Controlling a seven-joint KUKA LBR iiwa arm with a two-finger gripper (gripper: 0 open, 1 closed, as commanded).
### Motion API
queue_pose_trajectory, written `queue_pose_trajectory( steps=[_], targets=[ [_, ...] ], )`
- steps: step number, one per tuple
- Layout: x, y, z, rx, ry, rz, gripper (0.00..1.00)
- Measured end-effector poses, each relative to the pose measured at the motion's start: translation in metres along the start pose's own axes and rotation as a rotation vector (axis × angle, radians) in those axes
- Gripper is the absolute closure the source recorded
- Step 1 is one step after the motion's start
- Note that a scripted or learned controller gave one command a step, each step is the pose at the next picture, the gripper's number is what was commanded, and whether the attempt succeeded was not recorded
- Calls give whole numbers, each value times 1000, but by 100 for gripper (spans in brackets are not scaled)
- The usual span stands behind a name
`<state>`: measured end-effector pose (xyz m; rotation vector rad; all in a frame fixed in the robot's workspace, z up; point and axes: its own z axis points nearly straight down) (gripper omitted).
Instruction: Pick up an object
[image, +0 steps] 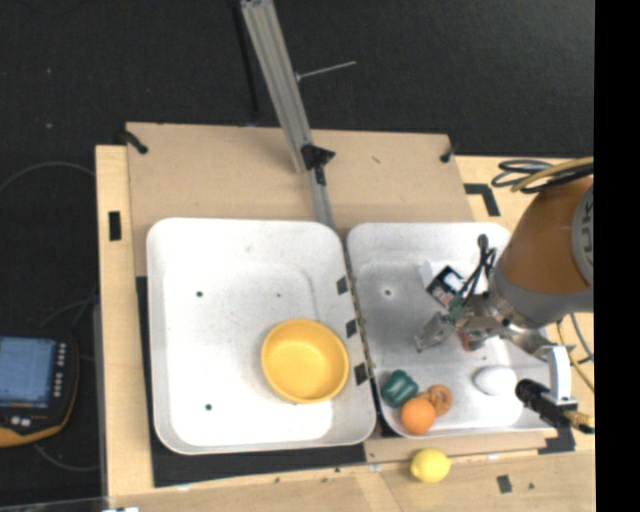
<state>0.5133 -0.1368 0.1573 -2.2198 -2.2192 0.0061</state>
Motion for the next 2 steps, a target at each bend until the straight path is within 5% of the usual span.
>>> queue_pose_trajectory(
  steps=[1, 2],
  targets=[
    [-1, -1, 53, -1, 0, 0, 0],
    [-2, 2, 39, -9, 1, 5, 100]
  ],
)
